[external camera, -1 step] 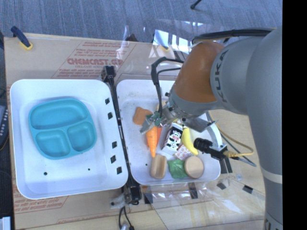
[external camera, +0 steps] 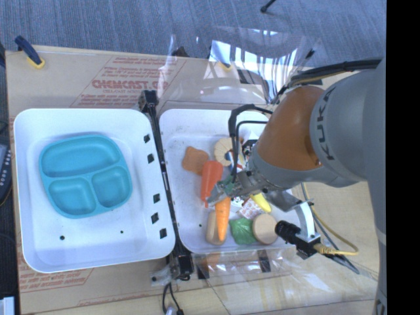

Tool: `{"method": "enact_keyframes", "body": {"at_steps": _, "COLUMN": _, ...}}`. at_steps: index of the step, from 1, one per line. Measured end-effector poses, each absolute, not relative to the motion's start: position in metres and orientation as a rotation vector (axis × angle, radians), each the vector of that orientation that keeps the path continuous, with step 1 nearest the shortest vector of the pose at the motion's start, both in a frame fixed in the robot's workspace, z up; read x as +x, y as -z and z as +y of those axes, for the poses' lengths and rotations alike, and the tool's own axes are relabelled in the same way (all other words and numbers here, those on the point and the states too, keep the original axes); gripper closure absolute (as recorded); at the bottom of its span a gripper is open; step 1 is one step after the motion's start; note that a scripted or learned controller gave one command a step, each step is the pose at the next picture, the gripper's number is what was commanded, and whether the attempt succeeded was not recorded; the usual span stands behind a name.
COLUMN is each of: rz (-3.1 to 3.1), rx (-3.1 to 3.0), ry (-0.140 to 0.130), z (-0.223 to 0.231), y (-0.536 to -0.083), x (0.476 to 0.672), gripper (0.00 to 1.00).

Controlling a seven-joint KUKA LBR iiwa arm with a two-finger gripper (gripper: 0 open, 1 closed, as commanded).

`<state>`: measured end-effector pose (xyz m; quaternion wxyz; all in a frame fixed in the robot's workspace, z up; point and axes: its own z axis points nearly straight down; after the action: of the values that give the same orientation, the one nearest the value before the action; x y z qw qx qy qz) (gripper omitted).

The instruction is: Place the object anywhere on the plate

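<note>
Left bin point(external camera: 26, 195): blue plate point(external camera: 84, 174), nothing on it. Bench is brown board on blue-grey carpet. Right bin point(external camera: 172, 169): toy food pile, incl. orange carrot point(external camera: 210, 178), under the gripper point(external camera: 231, 188). Can't tell its state. Arm point(external camera: 308, 136) covers the right.

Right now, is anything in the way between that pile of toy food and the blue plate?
Yes: the raised rims where the two white bins meet lie between the toy food and the blue plate; food must be lifted over them.
</note>
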<state>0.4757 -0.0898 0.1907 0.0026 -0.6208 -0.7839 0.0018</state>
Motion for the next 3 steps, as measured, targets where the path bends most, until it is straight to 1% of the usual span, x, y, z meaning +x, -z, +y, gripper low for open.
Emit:
{"method": "enact_keyframes", "body": {"at_steps": 1, "rz": -2.459, "rx": -1.947, "ry": -0.005, "z": -0.09, "y": -0.191, "x": 0.476, "gripper": 0.0}}
{"method": "enact_keyframes", "body": {"at_steps": 2, "rz": -2.459, "rx": -1.947, "ry": -0.005, "z": -0.09, "y": -0.191, "x": 0.476, "gripper": 0.0}}
{"method": "enact_keyframes", "body": {"at_steps": 3, "rz": -2.329, "rx": -2.11, "ry": 0.0, "z": -0.068, "y": -0.206, "x": 0.608, "gripper": 0.0}}
